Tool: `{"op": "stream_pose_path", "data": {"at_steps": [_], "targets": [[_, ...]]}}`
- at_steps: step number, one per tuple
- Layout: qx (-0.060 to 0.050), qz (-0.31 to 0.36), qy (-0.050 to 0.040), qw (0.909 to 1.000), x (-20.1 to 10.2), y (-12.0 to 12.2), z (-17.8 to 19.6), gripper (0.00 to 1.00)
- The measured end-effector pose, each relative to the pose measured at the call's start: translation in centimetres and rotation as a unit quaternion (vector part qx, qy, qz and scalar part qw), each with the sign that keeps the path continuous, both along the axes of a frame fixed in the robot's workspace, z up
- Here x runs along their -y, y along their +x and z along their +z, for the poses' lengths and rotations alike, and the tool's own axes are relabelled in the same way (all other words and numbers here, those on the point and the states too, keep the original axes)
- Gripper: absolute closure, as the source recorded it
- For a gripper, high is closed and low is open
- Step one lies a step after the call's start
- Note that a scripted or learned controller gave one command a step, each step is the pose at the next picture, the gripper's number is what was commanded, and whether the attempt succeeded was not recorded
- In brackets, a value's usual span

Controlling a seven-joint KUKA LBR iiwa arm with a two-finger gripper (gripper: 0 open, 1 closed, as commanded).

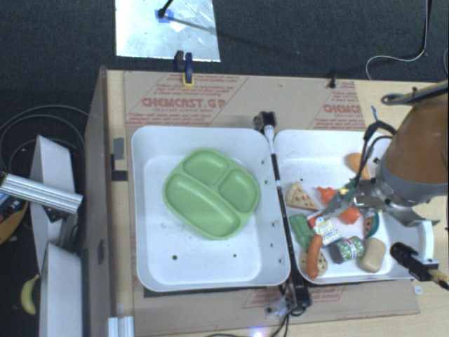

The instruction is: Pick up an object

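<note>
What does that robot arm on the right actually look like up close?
The arm is bulky and rounded: a wide orange-brown band, then a grey collar beneath it. Black cables loop along its side. At its end sits a slim metallic gripper, and a white bracket with a black part juts out below.

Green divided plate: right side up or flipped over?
Right side up. The green divided plate in the left bin shows its three hollow compartments facing the camera, and nothing lies in them.

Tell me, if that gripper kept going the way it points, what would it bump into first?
Probably the small labelled packet just below the gripper in the right bin; depth is hard to judge.
</note>
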State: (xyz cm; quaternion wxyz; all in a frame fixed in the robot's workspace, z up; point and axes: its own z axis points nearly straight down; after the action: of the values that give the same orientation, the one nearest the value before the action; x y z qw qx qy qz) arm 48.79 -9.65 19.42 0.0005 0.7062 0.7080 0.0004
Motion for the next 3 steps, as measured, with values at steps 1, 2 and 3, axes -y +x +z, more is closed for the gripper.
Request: {"op": "stream_pose_path", "data": {"at_steps": [1, 2, 3], "targets": [[-0.001, -0.002, 0.0003, 1.0, 2.0, 0.0, -11.5, 0.0], [0.005, 0.001, -0.0021, 1.0, 5.8, 10.3, -10.8, 0.0], [-0.001, 0.001, 0.0004, 1.0, 2.2, 8.4, -11.0, 0.0]]}}
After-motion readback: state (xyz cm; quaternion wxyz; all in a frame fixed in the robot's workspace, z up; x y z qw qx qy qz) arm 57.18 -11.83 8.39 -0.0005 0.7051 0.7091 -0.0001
